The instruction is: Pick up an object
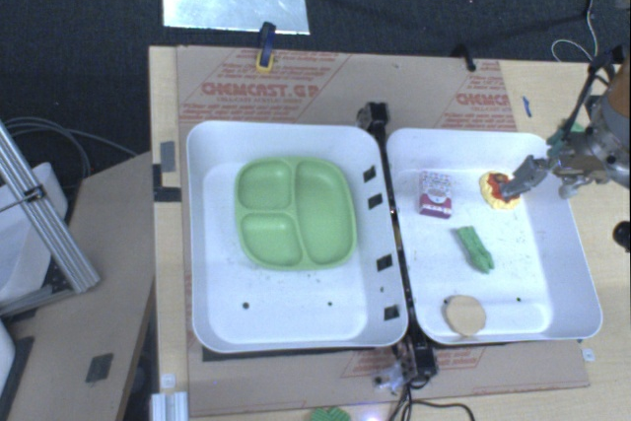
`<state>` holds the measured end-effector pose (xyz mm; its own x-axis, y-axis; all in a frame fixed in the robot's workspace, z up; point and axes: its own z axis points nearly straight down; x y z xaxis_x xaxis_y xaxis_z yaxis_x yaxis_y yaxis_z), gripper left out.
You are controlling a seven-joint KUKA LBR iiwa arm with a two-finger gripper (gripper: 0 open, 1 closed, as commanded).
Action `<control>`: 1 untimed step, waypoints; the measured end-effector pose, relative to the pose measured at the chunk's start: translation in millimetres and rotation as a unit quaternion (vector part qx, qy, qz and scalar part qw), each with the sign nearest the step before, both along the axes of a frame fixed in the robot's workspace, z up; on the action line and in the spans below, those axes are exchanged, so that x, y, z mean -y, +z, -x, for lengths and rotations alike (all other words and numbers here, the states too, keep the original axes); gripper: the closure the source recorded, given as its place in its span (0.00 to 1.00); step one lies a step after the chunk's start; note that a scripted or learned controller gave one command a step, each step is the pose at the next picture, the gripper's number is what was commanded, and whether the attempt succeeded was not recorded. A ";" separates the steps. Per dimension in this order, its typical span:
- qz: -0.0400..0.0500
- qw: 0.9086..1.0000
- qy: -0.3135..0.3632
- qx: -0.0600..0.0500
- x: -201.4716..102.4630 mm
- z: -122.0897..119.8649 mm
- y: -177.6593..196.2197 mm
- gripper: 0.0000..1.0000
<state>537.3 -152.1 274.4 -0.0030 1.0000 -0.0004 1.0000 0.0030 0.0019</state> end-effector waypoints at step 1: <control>0.000 1.000 -0.001 -0.001 -19.0 37.5 -195.5 0.00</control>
<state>499.8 -133.1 78.9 -0.0005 1.0000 0.0001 1.0000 0.0005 -0.0008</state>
